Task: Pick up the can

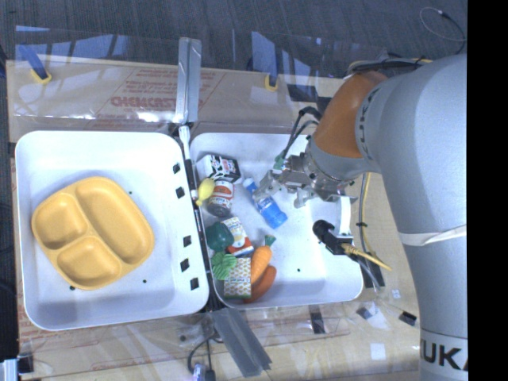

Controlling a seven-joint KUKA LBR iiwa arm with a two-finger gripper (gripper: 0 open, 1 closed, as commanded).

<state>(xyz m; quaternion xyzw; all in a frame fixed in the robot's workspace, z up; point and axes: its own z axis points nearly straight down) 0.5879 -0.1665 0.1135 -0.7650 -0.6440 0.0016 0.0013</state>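
Grey carpet runs along the top of the frame, and below it the worktop (103, 94), covered with a pale sheet printed in red, carries two shallow white bins side by side. The left bin (40, 292) holds one thing, a yellow plate (91, 230) with three compartments, lying at a slant left of centre. The right bin (333, 284) is crowded along its left wall. At the upper left lies one black-and-white packet (219, 167). Just below it are one small yellow lemon-like piece (205, 190) and the can (221, 200), which has a red label and sits just beside the yellow piece. Further down come one dark green piece (217, 236), one small labelled container (235, 232), one green patterned piece (225, 267) and two orange carrot-shaped pieces (261, 270), all packed close together in the bin's lower left. Right of the can lies one blue bottle (270, 210), tilted. Just to the bottle's upper right the tool (290, 184) hangs over the middle of the right bin, apart from the can with the bottle between them. Whether the tool is open or closed cannot be told, and nothing is seen in its hold. The grey arm (421, 157) with its orange band fills the right of the frame.
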